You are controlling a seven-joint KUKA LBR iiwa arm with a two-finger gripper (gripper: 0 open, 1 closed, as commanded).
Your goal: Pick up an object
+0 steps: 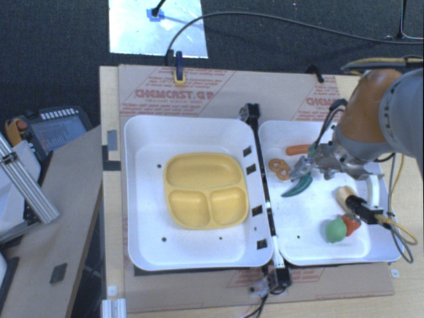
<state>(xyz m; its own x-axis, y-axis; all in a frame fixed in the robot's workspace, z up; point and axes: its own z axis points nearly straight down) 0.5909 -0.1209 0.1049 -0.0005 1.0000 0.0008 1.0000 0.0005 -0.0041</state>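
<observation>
My gripper (309, 169) hangs over the left part of the right bin (371, 254), with the arm reaching in from the right. A green chili pepper (295, 186) lies slanted just below it, its upper end right at the gripper's tip. Whether the pepper is gripped cannot be made out. An orange pretzel (279, 169) lies just left of the gripper. An orange stick (297, 150) lies behind it.
A green round thing (335, 231), a small red thing (353, 226) and a tan piece (344, 194) sit at the front right of the right bin. The left bin (142, 138) holds a yellow divided plate (175, 171). A black divider (260, 177) runs between the bins.
</observation>
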